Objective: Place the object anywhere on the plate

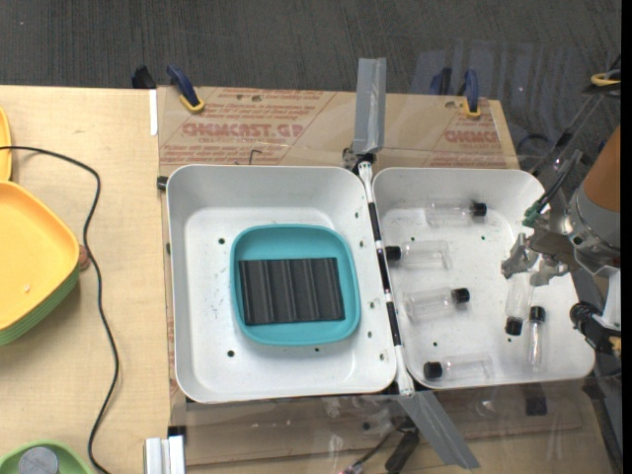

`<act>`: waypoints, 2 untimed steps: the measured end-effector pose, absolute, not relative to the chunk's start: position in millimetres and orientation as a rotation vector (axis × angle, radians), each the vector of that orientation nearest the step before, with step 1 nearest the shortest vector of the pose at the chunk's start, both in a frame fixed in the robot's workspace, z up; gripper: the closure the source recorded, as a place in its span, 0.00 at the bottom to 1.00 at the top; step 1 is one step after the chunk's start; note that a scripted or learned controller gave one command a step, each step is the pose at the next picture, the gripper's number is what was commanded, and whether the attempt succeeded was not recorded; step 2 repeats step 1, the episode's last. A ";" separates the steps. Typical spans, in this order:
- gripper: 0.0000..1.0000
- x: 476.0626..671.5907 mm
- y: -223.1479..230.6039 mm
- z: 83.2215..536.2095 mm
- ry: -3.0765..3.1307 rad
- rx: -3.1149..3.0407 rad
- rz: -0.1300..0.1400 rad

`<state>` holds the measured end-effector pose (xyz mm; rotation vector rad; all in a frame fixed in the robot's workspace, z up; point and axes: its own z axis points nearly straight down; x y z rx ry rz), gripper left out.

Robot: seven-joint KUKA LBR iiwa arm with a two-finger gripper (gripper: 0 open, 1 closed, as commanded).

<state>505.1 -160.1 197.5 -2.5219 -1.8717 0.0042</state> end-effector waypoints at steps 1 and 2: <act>0.00 505.1 -160.1 197.5 -1.872 -2.522 0.004; 0.00 505.1 -160.1 197.5 -1.872 -2.522 0.004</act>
